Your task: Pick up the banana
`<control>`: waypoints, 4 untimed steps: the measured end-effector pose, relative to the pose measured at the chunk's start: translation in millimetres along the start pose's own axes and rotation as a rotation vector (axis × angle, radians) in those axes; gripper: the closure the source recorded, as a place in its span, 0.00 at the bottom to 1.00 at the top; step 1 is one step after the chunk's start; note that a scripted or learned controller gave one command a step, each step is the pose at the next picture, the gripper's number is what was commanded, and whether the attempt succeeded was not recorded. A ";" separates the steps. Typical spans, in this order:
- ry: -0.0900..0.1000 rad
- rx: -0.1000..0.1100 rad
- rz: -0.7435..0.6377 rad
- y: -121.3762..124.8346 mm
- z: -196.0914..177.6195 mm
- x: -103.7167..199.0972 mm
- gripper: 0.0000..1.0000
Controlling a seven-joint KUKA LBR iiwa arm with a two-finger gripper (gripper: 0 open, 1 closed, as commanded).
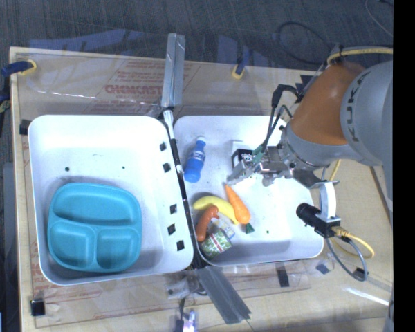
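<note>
I see the banana (209, 203) lying in the lower left part of the right bin (290, 244), close to the divider between the two bins, low and centre in the frame. A carrot (237, 204) lies slantwise just to its right, touching or overlapping its end, and a reddish sausage-shaped item (206, 223) sits just below the banana beside a small green-labelled package (220, 239). Higher up in the same bin lies a blue bottle (194, 159) with a white cap, apart from the banana. My gripper (243, 166) hangs over the middle of the right bin, above and to the right of the banana and near the carrot's upper tip; the jaws are small and cluttered from here and I cannot tell how they stand. The left bin (90, 133) carries a teal divided tray (95, 225) in its lower half. Both bins rest on the surface (90, 75), which is covered with clear plastic sheeting.
</note>
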State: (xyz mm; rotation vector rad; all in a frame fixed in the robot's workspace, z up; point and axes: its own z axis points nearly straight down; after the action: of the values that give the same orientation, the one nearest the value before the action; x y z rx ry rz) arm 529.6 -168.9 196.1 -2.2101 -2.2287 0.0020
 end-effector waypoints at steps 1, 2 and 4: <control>-0.010 -0.005 0.047 -2.5 103.5 56.4 0.00; -0.006 -0.004 0.040 -1.7 93.9 58.6 1.00; 0.001 0.003 0.659 26.9 -38.8 41.0 1.00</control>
State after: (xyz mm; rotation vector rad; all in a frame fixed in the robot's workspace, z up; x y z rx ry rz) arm 556.3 -127.7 234.9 -2.8108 -1.3920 0.0063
